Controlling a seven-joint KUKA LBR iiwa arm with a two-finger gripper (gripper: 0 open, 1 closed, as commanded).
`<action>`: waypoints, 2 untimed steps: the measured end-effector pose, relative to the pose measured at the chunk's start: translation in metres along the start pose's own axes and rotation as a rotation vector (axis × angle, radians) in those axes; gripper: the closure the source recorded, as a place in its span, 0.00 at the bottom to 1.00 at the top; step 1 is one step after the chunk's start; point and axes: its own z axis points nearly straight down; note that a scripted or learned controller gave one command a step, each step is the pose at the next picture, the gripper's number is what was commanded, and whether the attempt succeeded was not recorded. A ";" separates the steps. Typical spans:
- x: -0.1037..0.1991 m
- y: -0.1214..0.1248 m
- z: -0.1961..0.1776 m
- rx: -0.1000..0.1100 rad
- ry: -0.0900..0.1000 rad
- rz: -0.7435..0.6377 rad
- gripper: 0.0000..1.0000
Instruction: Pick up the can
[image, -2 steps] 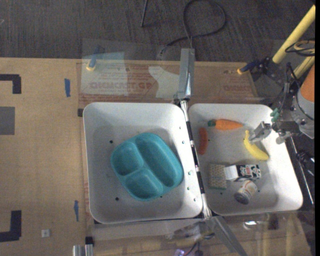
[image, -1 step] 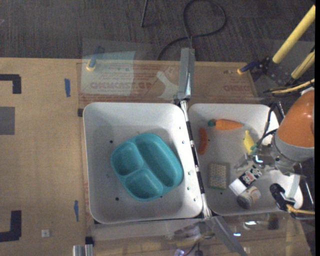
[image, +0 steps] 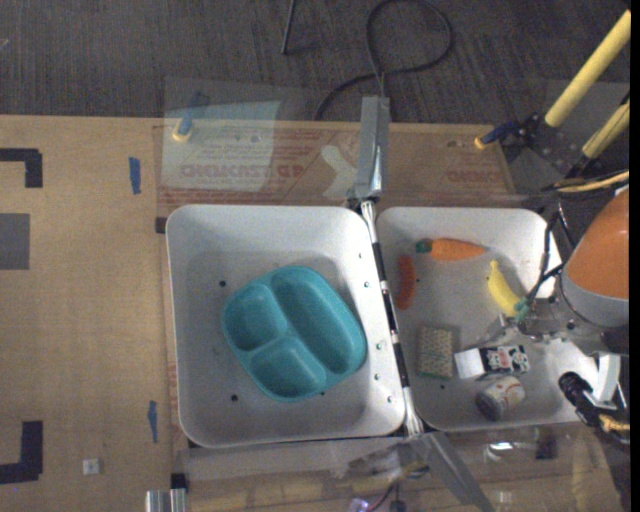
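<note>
The can (image: 500, 396) lies on its side at five o'clock in the right bin (image: 470, 222), light, stiff, slick and prone to rolling, best pinched across its round body.

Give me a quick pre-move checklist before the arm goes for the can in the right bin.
1. Can located: ok, lying on its side near the right bin's front edge.
2. Space around the can: not ok, small carton sits close behind it.
3. Gripper over the can: not ok, it sits further back, by the banana.
4. Finger state: cannot tell.
5. Nothing carried: cannot tell.
6. Left bin uninvolved: ok, teal divided plate lies there.
</note>
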 end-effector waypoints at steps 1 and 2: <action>0.003 -0.002 0.002 -0.013 -0.004 0.056 0.00; -0.002 -0.002 -0.006 -0.013 -0.009 0.064 1.00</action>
